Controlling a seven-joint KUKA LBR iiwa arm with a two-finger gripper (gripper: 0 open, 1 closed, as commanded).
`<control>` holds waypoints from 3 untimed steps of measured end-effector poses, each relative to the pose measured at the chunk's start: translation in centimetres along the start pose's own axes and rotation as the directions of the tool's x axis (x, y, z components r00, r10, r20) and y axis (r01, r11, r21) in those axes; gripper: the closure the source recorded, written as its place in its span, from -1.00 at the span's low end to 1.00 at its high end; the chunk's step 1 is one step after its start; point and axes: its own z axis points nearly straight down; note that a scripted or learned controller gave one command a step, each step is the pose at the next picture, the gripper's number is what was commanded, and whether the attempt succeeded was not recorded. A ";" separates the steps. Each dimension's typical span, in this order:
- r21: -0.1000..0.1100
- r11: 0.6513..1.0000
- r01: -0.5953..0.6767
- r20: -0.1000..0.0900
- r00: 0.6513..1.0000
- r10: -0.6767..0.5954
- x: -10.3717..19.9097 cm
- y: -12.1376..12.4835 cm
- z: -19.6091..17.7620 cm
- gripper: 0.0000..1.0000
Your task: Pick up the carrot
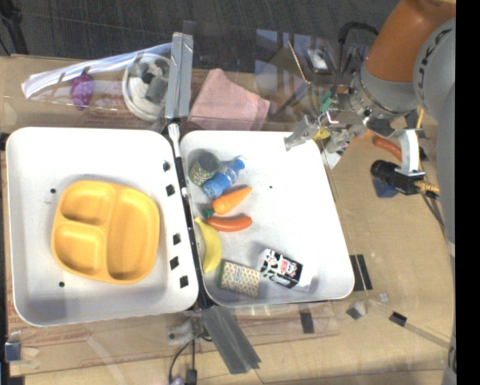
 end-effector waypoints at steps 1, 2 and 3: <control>0.003 0.999 0.048 -0.001 0.999 -0.048 4.1 -0.6 15.5 -1.00; 0.001 0.976 0.216 -0.001 0.976 -0.216 10.6 -3.8 18.1 -1.00; -0.001 0.958 0.286 0.000 0.958 -0.286 9.8 -8.7 18.2 -1.00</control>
